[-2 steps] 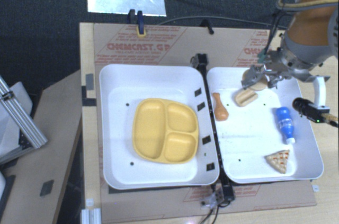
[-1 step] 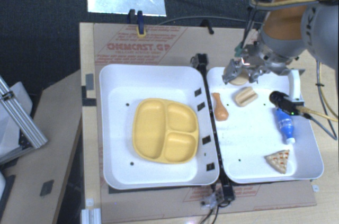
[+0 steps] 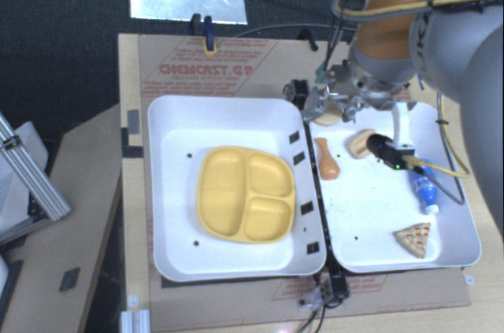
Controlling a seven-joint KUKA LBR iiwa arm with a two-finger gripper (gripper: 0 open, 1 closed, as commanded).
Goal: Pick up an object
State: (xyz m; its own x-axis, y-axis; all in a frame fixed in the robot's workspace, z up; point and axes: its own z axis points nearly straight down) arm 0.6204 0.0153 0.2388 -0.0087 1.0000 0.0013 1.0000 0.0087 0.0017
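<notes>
your gripper [image 3: 340, 105] hangs over the right bin's [image 3: 370, 245] far edge; grip unclear. the chicken leg [image 3: 326, 159] lies just below it, lengthwise toward you, bread roll [image 3: 361, 142] and bottle [image 3: 424, 193] alongside.

Divided plate [image 3: 246, 194] in left bin [image 3: 169, 245]

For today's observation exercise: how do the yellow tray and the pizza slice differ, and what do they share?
The tray is plain yellow; the pizza slice is tan with a darker crust edge.
The tray is far larger than the slice.
The tray is rounded with three compartments; the slice is a triangle.
The tray lies in the left bin; the slice lies in the right bin, near its front corner.
Both lie flat, untouched by the arm.
</notes>
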